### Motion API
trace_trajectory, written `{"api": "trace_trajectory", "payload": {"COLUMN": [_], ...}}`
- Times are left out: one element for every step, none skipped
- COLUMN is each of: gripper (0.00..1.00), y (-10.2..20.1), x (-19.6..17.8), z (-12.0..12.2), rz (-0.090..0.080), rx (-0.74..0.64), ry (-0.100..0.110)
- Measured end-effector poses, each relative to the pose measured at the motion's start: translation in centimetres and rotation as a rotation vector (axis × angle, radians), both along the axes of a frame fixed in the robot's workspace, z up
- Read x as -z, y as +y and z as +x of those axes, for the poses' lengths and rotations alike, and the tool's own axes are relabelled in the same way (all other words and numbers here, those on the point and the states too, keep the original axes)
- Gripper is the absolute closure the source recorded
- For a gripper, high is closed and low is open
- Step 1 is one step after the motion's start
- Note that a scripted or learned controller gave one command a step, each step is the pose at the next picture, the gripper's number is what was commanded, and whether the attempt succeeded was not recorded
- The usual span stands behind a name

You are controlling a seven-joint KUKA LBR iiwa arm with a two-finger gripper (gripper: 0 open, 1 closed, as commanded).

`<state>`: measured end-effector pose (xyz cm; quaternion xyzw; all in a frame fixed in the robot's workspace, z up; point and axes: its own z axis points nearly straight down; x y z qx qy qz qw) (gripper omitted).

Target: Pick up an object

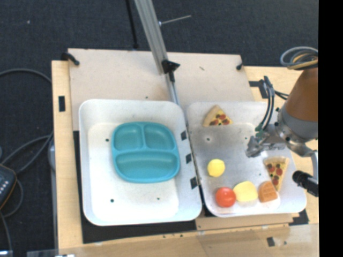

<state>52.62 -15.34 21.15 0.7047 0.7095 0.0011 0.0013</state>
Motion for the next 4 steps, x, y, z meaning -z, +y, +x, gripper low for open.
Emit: {"api": "trace_trajectory", "payload": {"gripper": [1.0,1.0,1.0,1.0], "y": [4.2,10.1,15.0,20.2], "x": [-0.8,-0.7,-0.2,0.0], "z": [0.9,1.6,2.6,4.2], "rz": [0.001,0.002,0.002,0.002], "rx": [-0.001,-0.002,-0.001,-0.001], "ry": [-0.001,0.001,0.002,0.002]}}
